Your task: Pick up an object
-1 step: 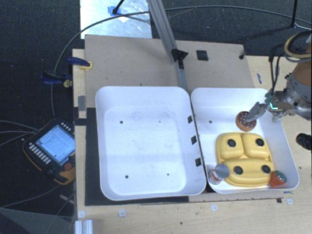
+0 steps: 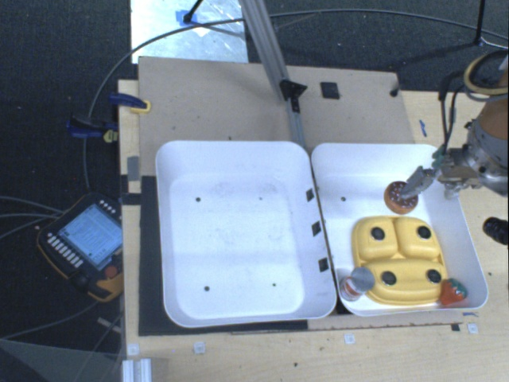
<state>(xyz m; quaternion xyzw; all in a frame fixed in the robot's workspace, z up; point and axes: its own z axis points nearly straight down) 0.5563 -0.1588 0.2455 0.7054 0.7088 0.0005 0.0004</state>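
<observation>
Gripper (image 2: 412,186) reaching in from 3 o'clock, tip at brown disc (image 2: 400,197) near right bin's (image 2: 342,173) 1 o'clock corner, grip state hidden, cannot tell, yellow block (image 2: 398,257) just at 6 o'clock of disc, red piece (image 2: 453,291) at bin's 5 o'clock corner, left bin (image 2: 231,229) alongside on counter (image 2: 215,102).

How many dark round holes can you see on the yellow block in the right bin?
4: on the yellow block, one top left, one top right, one bottom left, one bottom right. None looks hidden.

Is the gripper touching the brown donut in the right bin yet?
Cannot tell. In the camera view the gripper overlaps the donut, but the slanted angle doesn't show whether it's contact or hovering above.
</observation>
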